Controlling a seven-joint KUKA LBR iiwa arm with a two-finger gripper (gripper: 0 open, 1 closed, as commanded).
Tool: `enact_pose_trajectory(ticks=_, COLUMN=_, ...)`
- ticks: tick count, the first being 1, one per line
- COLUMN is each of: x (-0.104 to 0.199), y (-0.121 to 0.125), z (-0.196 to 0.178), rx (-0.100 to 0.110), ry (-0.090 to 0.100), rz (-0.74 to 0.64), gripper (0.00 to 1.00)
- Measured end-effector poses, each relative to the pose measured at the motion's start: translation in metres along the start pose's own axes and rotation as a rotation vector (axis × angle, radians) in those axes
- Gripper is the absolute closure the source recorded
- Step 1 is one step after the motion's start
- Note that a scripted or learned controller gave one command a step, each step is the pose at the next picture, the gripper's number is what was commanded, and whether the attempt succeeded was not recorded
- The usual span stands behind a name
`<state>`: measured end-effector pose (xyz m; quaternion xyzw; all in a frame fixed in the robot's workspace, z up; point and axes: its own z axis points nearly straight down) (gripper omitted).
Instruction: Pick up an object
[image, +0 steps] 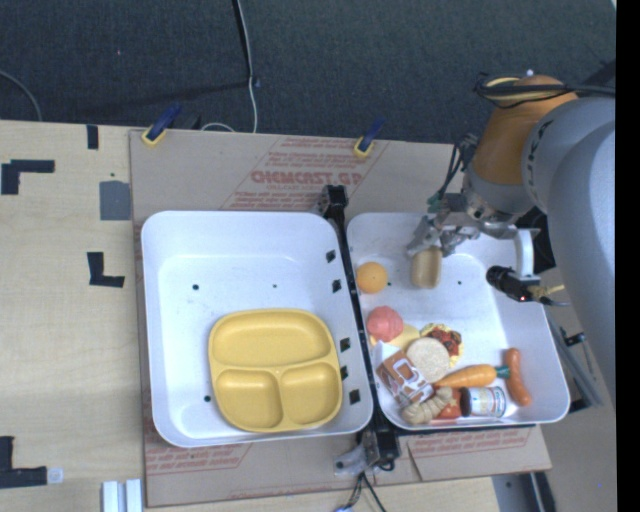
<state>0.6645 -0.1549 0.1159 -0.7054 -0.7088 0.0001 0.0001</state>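
We see the gripper (432, 240) over the right bin (390, 232), its fingers closed around a tan bread-like piece (427, 268). An orange ball (371, 277) lies just left of it.

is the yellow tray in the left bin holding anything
Empty. The yellow tray lies flat in the left bin, and all three compartments show bare yellow.

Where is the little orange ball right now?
The little orange ball sits in the right bin, close to its left wall, just above the pink ball and left of the tan piece under the gripper.
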Motion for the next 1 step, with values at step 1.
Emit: enact_pose_trajectory(ticks=1, x=0.0734, y=-0.0347, z=-0.0709, rx=0.001, ry=0.002, rz=0.0, gripper=1.0)
